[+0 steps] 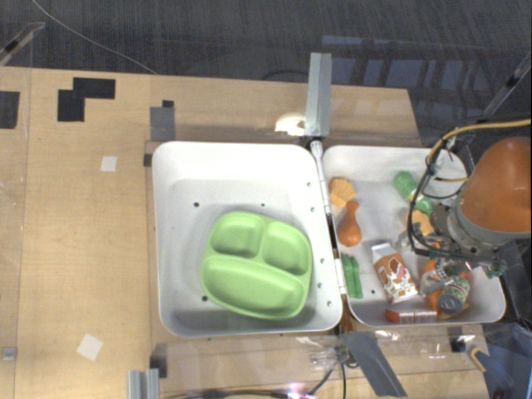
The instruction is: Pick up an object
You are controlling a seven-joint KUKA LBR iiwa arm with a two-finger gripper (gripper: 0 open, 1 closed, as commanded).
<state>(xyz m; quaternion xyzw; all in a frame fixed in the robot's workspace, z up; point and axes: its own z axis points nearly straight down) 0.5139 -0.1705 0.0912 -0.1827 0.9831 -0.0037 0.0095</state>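
I see the arm (499, 194) low over the right bin (378, 163), with the orange band above the near right corner. The pincer (445, 277) is down among the objects there, but the wrist and its cables cover it, so I cannot tell how it stands, and I see nothing that I can call held.

The task's thing can be any object of this bin. Just beside the pincer, on the near side, lies a small can (451, 296) with a dark top; to its left is an orange and white carton (396, 276), and along the near wall a red and white tube (411, 314). Nearer to the divider I see an orange carrot-shaped toy (350, 224), a tan piece (341, 192) and a green stick (352, 276); a green item (407, 184) lies at the far side. The left bin (174, 223) carries a green divided plate (256, 263), well apart from the arm.

I judge that the step in hand is the descent or the closing on a thing in the near right corner, most likely the can. The next move, in my opinion, calls for a firm closing and a straight lift, because the neighbours lie close and the bin wall is near; a slanted pull could drag the carton or the tube.
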